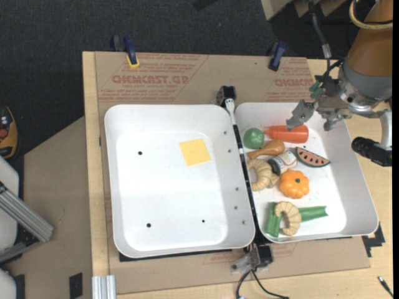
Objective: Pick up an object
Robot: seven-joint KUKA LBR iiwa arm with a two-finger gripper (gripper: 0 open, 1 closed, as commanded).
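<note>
My gripper (315,118) hangs over the back of the right bin (358,195), its fingers spread open with nothing between them. An orange carrot (288,133) lies just below and left of the left finger (300,113); I cannot tell if they touch. Around it lie a green ball (254,137), a tan drumstick (268,149), a watermelon slice (312,157), a croissant (262,174) and an orange pumpkin (293,184). A curled tan piece (288,216) rests on green vegetables (313,213) near the front.
The left bin (124,185) holds a flat yellow square (195,151). A black clamp (227,96) sits at the back between the bins. A black fixture (373,149) juts in at the right edge beside the right bin.
</note>
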